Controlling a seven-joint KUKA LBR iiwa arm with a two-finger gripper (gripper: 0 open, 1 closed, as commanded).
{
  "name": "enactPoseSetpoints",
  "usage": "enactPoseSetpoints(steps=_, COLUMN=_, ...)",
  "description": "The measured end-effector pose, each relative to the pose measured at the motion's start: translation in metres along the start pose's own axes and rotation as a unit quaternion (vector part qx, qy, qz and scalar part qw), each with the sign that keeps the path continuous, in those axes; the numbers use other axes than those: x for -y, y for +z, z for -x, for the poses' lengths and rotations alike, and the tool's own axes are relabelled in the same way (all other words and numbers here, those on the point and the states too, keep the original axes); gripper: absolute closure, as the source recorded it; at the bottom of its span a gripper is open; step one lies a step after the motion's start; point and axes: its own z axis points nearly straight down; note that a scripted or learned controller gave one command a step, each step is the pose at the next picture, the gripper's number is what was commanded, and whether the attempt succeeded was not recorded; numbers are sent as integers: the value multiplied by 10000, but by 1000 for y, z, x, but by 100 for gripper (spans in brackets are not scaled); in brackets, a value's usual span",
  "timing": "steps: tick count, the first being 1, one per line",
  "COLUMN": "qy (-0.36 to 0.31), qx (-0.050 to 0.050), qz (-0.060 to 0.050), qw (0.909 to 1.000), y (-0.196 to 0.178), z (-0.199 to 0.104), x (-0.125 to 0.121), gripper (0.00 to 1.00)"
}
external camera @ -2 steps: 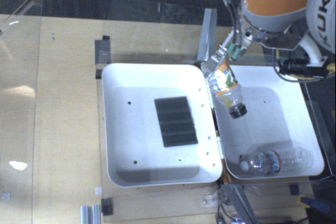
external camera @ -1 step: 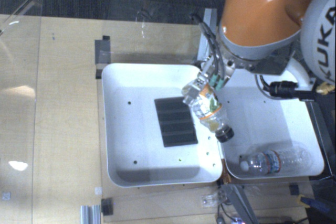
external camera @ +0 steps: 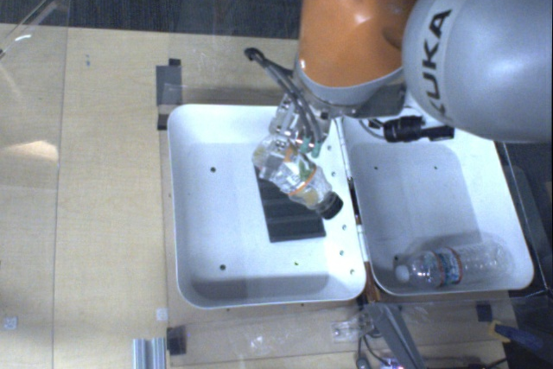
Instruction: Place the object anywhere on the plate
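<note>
From my seat I see the wooden desk carrying the left bin, where a flat black plate lies near its right wall. The gripper hangs just above the plate's upper end; its tips are buried in wrist hardware, so I cannot tell how they stand. In the right bin, a clear plastic bottle lies on its side along the near edge.

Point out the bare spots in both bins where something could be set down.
Left bin: its left half and the front strip below the black plate. Right bin: its middle, behind the bottle. Crowded: the left bin's right side, under the end effector.
</note>
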Motion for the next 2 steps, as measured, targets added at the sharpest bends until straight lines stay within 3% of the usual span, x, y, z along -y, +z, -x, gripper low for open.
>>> enactPoseSetpoints(steps=1, qy=-306, qx=21, qz=-2, qw=9995, y=11, z=65, x=103, gripper=100)
enactPoseSetpoints(steps=2, qy=-306, qx=52, qz=26, qw=9995, y=-1, z=66, x=101, gripper=100)
